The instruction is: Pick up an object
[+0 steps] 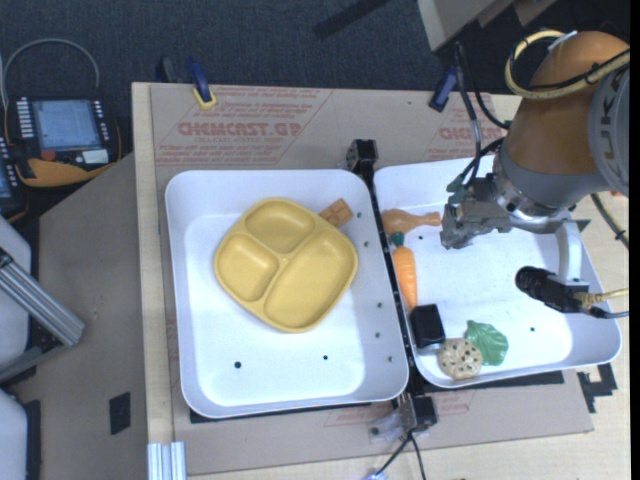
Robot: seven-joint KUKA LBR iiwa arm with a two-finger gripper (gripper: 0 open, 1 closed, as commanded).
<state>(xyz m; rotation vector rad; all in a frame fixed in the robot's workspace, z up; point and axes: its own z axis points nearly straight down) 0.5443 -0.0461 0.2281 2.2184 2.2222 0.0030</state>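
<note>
Over the right bin (590, 343), the arm (565, 98) hangs bent — gripper (462, 230) low, grip indiscernible.

Yellow plate (285, 264); orange carrot (404, 274); green leaf (489, 341); white bins (195, 298).

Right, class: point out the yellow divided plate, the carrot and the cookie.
yellow divided plate (287, 265), camera view, central ridge.
carrot (404, 276), camera view, middle of its orange body.
cookie (460, 358), camera view, its centre.
</note>
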